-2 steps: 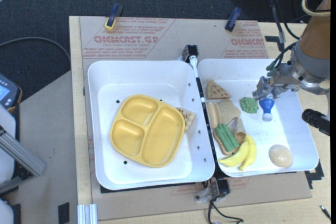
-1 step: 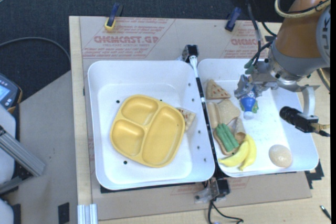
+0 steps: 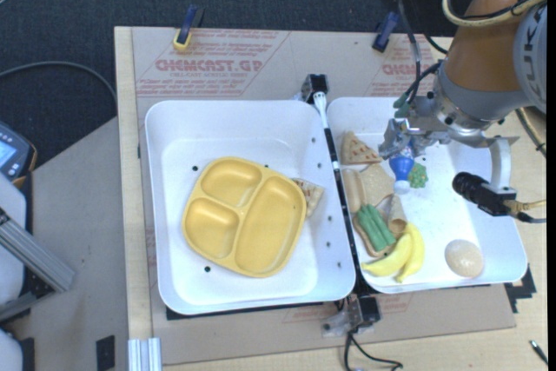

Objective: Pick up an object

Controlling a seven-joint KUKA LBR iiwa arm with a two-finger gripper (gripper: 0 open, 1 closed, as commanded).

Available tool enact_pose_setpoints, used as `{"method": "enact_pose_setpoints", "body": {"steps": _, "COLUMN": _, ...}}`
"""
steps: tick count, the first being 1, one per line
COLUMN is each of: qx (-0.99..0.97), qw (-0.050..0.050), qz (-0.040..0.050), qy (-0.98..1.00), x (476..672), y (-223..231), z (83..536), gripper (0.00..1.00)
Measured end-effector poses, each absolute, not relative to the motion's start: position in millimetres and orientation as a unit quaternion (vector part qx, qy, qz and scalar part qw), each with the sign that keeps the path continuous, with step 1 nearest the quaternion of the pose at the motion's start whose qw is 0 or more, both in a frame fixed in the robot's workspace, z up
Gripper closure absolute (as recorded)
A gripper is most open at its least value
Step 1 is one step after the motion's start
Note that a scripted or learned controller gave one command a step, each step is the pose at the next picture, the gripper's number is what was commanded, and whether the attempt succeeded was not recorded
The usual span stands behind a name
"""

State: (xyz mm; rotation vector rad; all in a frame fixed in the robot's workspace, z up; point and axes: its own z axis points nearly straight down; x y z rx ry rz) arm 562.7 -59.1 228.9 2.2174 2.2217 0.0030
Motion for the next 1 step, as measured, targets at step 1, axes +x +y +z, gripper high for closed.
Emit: {"method": "enact_pose_setpoints", "body": {"steps": 1, "qx": 0.707, "qw": 0.002, "qz": 0.001, "qy": 0.708, "x": 576.4, "y": -67.3, "z": 232.9, "gripper": 1.0}}
